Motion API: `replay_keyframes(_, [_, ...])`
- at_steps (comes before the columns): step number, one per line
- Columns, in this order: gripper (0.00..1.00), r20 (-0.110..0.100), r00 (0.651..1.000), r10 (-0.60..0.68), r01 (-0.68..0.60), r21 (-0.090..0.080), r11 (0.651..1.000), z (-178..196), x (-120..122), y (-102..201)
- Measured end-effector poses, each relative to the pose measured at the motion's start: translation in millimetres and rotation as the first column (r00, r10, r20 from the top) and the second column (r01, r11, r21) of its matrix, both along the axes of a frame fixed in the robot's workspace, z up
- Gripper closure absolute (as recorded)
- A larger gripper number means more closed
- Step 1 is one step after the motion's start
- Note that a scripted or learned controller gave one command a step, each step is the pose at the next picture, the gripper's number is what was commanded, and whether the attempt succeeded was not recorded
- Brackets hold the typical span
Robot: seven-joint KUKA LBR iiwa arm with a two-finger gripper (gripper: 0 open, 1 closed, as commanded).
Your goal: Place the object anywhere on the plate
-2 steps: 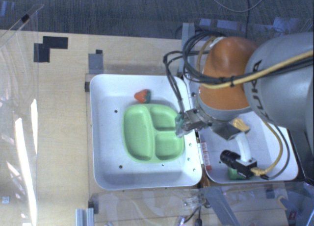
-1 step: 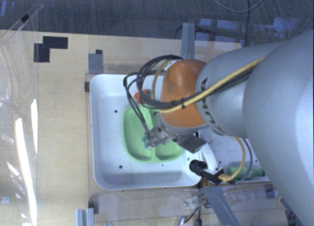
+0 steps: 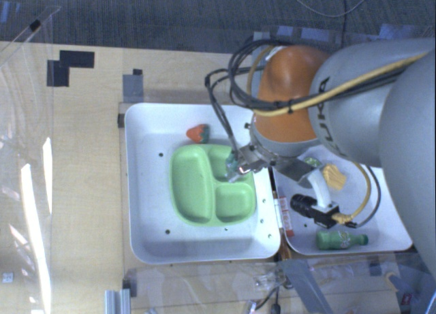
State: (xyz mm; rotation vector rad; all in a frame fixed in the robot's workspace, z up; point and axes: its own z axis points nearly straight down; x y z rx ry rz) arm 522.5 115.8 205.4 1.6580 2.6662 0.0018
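Reaching in from the right, the grey arm with its orange band (image 3: 289,95) hangs its two-finger gripper (image 3: 238,166) over the upper right compartment of the light green divided plastic plate (image 3: 201,186), which lies in the left shallow white bin (image 3: 146,169); whether the fingers are spread or pressed together I cannot tell, as they look small and blurred. A small red and orange strawberry-like object (image 3: 198,133) rests on the bin floor just beside the plate's upper edge, while the right white bin (image 3: 392,234) holds a green plastic bottle (image 3: 342,240) and a yellow item (image 3: 334,177)
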Motion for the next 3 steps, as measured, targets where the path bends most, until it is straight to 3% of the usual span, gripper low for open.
replay_keyframes(1, [1.0,0.003,0.989,0.145,-0.145,-0.001,0.989,108,-34,-83])
replay_keyframes(2, [1.0,-0.001,0.982,0.186,-0.186,0.0,0.982,43,-10,-25])
replay_keyframes(3, [1.0,0.0,0.86,0.51,-0.51,-0.001,0.86,-22,-34,-89])
